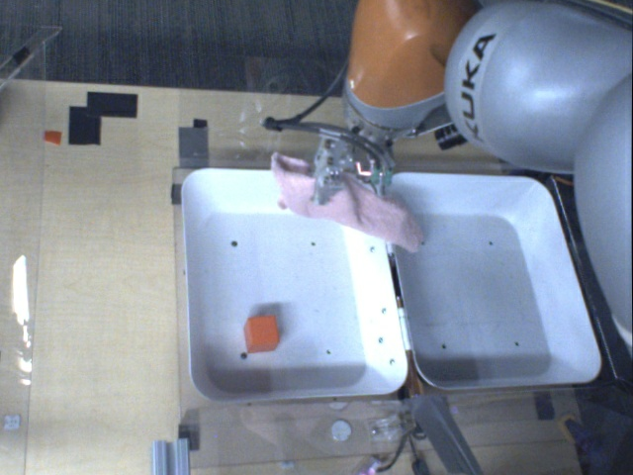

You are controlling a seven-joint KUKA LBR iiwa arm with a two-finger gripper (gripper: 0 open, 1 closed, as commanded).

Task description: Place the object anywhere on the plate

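The gripper point(341, 171) is positioned over the far edge of the left bin point(213, 265), close to the divide between the two bins. A pink cloth point(371, 216) hangs from the gripper: the metal fingers point(324, 174) are closed onto the upper middle portion of the fabric, and the cloth is visibly pinched between them. From the pinch point, one end of the cloth extends to the left as a short raised flap, and the other end drapes down and to the right, ending at a drooping corner over the seam where the left bin meets the right bin point(514, 295). The cloth is soft, limp and creased, with a matt woven surface. The gripper mechanism is bare metal with small exposed parts, and a black cable point(297, 122) runs out from it to the left. Above it sits the glossy orange band point(401, 38) of the arm, which joins the smooth grey housing point(534, 77) marked with black lettering. Both bins are shallow, white, rounded-corner trays with smooth walls and small dark dots on their floors. An orange block point(262, 333), roughly cubic with a matt face, rests on the floor of the left bin near its front-left corner, well apart from the cloth and the gripper. The bench point(89, 295) is pale wood with a light grain.
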